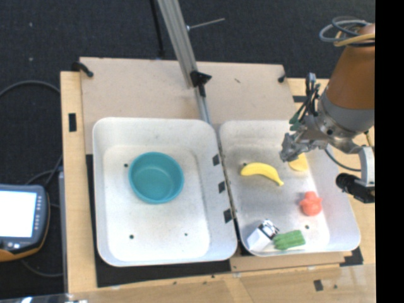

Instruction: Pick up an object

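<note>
Camera view, gripper [291, 151] over yellow piece [300, 163], beside banana [262, 172]

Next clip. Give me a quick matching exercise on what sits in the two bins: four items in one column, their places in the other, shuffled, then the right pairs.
Things:
1. teal bowl
2. banana
3. red-orange object
4. green object

Places:
A. right bin, near front edge, beside a small white and black item
B. left bin, alone
C. right bin, around the middle, just below the gripper
D. right bin, toward its right side, between the banana and the front edge

Pairs: 1-B, 2-C, 3-D, 4-A
</note>
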`<state>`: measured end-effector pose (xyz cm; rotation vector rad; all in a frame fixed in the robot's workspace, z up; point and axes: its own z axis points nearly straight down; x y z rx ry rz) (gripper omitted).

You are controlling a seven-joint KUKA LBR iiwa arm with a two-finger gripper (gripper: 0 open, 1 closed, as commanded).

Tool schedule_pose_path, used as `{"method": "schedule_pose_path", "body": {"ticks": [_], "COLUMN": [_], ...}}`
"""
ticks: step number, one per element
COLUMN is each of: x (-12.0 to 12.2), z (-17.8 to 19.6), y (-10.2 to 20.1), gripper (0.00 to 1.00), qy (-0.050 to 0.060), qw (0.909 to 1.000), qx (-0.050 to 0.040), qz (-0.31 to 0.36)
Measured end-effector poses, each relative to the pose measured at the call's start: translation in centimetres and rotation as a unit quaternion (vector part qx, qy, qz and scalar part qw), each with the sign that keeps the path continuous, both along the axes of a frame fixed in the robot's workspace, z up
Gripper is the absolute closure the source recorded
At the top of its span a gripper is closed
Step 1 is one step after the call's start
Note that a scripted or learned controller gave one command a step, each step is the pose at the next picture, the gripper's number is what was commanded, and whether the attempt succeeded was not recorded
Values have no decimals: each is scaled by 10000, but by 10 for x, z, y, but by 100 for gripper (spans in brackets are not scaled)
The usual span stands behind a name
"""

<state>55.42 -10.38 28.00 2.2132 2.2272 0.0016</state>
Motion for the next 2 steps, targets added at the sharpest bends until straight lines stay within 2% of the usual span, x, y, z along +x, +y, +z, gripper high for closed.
{"method": "schedule_pose_path", "body": {"ticks": [2], "x": [34], "z": [-26], "y": [111], "gripper": [100], "qy": [4], "qw": [10000], "qx": [2], "qz": [1]}}
